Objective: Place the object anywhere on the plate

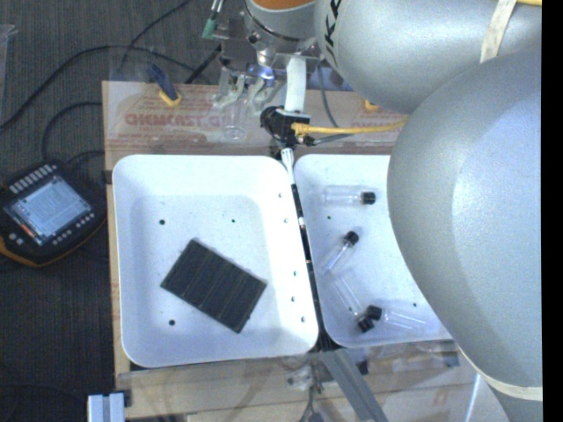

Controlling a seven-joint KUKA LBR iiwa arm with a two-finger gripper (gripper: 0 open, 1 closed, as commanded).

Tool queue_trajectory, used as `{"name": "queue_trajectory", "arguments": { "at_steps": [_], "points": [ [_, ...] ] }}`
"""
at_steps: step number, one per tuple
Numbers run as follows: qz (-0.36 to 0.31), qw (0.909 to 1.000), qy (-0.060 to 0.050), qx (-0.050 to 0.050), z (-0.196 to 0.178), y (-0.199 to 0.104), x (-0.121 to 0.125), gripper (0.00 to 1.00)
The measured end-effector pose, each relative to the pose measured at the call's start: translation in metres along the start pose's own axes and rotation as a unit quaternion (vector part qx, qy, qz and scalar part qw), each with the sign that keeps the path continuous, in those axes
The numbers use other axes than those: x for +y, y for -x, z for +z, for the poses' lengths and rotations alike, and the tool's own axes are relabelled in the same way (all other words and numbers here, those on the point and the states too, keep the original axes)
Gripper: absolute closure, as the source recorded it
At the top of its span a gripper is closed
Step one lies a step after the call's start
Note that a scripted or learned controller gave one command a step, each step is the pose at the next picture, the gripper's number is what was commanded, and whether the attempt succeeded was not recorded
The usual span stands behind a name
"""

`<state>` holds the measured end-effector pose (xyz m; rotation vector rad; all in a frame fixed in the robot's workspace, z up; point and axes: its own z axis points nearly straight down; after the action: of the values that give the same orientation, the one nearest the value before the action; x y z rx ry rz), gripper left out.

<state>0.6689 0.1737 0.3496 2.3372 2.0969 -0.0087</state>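
Your bench carries two white bins: the left bin (141, 236) holds the dark ribbed plate (213, 285) toward its six o'clock, the right bin (310, 236) clear black-capped vials (348, 197). At twelve o'clock, beyond the bins, the gripper (233, 104) hangs high; whether it is apart or clamped, you cannot tell. Likely it is parked clear of the bins.

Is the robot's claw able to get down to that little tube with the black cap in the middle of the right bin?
Probably yes. The claw hangs above the bench behind the bins, and the tube lies in the open on the right bin floor, apart from the other tubes. Nothing covers it from above.
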Motion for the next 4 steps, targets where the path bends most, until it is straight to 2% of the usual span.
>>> {"name": "queue_trajectory", "arguments": {
  "at_steps": [1,2,3,4],
  "points": [
    [-0.096,0.9954,0.000,0.000,-0.083,-0.050,-0.018,1.00],
    [-0.514,0.8577,0.001,0.000,-0.066,-0.041,-0.004,1.00],
    [-0.685,0.7281,0.002,0.001,-0.084,-0.057,-0.033,1.00],
    [-0.685,0.7281,0.003,0.001,-0.092,-0.058,-0.032,1.00]
  ]
}}
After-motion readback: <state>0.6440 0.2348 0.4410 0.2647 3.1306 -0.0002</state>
